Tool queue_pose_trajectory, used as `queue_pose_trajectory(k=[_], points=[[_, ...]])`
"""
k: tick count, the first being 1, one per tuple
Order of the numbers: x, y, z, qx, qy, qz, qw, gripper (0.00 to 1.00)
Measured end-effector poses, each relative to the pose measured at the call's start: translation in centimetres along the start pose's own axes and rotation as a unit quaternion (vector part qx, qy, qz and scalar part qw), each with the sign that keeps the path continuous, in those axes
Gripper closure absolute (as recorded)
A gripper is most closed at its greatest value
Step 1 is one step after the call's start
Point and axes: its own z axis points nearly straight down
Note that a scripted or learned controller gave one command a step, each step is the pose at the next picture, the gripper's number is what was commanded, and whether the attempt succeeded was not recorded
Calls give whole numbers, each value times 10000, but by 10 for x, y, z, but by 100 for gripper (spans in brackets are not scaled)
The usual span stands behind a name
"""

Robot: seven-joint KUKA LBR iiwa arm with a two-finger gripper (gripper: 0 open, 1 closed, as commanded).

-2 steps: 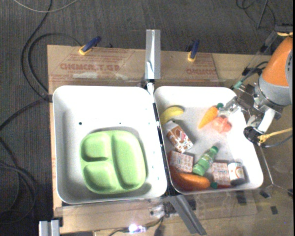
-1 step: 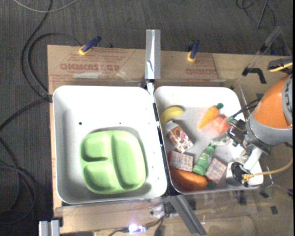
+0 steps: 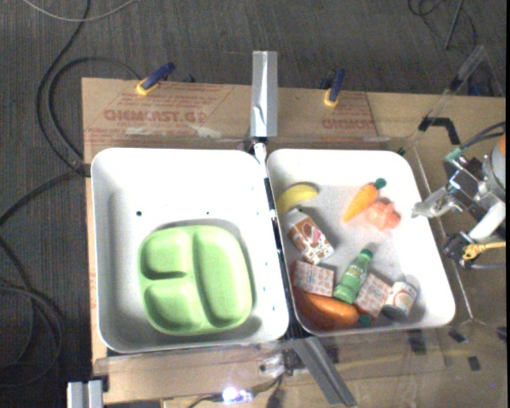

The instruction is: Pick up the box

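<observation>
Two small patterned boxes lie in the right bin (image 3: 425, 228): one box (image 3: 313, 276) left of a green bottle (image 3: 354, 275), and a second box (image 3: 373, 294) to the bottle's right, beside a can (image 3: 401, 297). A small carton (image 3: 310, 238) with a printed label lies just above the first box. My gripper (image 3: 438, 202) hangs over the bin's right rim, well to the right of and above the boxes, touching none of the objects. Nothing shows in its grasp.
The right bin also holds a banana (image 3: 296, 195), a carrot (image 3: 363, 199), a pink item (image 3: 381, 215) and an orange-brown food item (image 3: 327, 310) at the front. A green divided plate (image 3: 195, 279) sits in the left bin (image 3: 119, 177). Clamps and a metal post stand behind the bins.
</observation>
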Motion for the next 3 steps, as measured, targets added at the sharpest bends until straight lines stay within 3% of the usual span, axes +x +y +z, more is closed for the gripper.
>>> queue_pose_trajectory(k=[1,2,3], points=[[17,-22,97,27,-2,1342,9910,0],[58,1,181,-40,59,2381,9712,0],[105,66,83,5,-3,2128,9771,0]])
